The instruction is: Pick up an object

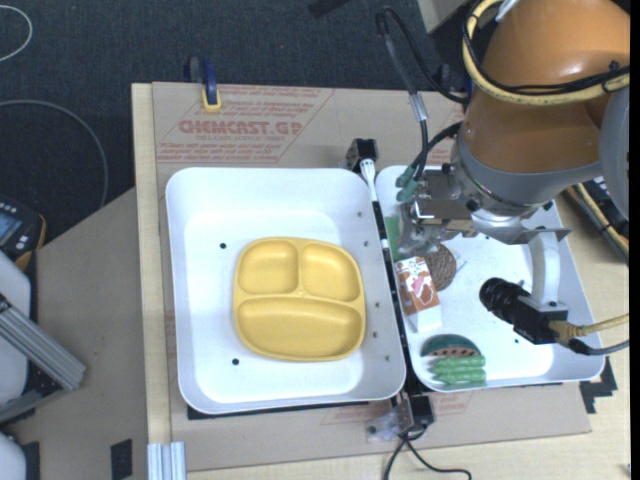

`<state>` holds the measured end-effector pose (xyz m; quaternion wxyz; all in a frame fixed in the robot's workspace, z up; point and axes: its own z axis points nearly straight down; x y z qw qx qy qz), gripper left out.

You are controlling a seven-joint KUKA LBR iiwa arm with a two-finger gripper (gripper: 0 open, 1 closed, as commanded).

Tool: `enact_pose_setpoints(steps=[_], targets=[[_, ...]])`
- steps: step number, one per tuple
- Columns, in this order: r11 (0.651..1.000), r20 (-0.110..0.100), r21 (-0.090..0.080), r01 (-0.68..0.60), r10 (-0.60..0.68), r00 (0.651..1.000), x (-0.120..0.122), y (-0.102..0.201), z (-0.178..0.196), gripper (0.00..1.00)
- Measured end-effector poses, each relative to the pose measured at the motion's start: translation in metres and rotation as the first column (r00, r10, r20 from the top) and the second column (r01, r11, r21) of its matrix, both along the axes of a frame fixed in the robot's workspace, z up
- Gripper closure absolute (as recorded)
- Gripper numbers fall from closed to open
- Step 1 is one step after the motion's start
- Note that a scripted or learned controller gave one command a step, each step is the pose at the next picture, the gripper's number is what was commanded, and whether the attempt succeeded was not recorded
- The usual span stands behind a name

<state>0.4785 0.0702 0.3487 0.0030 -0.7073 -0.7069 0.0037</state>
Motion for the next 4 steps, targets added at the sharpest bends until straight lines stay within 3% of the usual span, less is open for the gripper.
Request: enact_pose_setpoints(steps=[1, 2, 3, 4], targets=[[1.0, 0.017, 0.001, 0.002, -0.002, 1.0, 0.001, -0.027, 0.069, 1.0], [1.0, -0.002, 0.0, -0.005, 0.005, 1.0, 0.006, 0.029, -0.063, 1.0], [1.0, 0.027, 0.005, -0.003, 0.003, 1.0, 0.008, 0.03, 0.075, 1.0], [1.0, 0.002, -0.001, 0.008, -0.008, 1.0, 0.0, -0.051, 0.01, 1.0]])
